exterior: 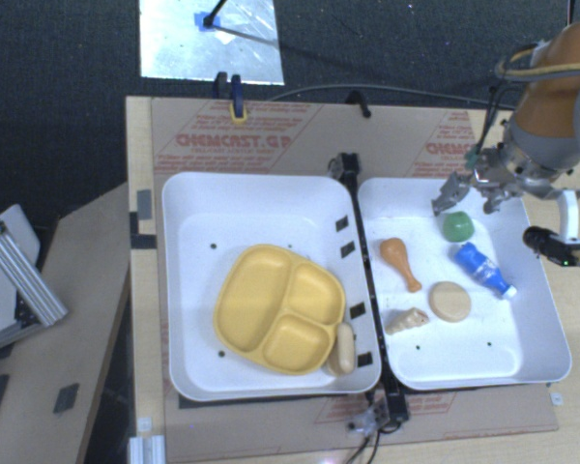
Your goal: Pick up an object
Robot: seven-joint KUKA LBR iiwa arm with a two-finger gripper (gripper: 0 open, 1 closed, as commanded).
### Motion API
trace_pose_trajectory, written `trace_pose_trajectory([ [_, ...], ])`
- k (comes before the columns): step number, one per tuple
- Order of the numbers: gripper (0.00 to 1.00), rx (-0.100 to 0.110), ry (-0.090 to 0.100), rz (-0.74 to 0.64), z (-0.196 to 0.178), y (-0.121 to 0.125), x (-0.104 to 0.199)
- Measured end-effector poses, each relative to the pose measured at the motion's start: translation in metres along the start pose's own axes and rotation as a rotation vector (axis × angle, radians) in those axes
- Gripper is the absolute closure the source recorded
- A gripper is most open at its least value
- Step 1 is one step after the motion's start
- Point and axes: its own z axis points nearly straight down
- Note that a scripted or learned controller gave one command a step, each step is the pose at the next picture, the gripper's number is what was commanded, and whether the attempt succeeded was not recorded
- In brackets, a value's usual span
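Nearest the camera, at the front edge of the left bin (188, 259), one beige oblong piece (343, 348) lies against the front right corner of one yellow divided tray (279, 306) with three compartments.

Gripper (471, 196): positioned above the back edge of the right bin (536, 351), toward its back right corner. The two fingers are spread apart and nothing lies between them. One fingertip (446, 201) points down and left; the other sits just above the green ball (457, 226). Whether it touches the ball cannot be told.

Right bin contents — five items, one of each:
- one green ball, near the back edge, directly below the gripper;
- one blue bottle (481, 269), just in front of the ball, lying on its side toward the right wall;
- one orange drumstick-shaped piece (400, 261), toward the left wall, apart from the ball;
- one round tan disc (450, 302), near the bin's middle, just in front of the bottle;
- one pale shell-like piece (406, 321), just left of the disc.

Both bins rest side by side on the bench — their inner walls touching along a line of black clips.
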Motion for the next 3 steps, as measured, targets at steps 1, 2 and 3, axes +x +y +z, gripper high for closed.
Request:
trace_pose_trajectory([
  [1, 0.00, -0.013, -0.002, -0.002, -0.008, 0.003, 0.000],
  [2, 0.00, -0.010, -0.002, -0.002, 0.054, 0.007, 0.001],
  [3, 0.00, -0.026, -0.005, -0.007, 0.087, 0.016, 0.002],
])
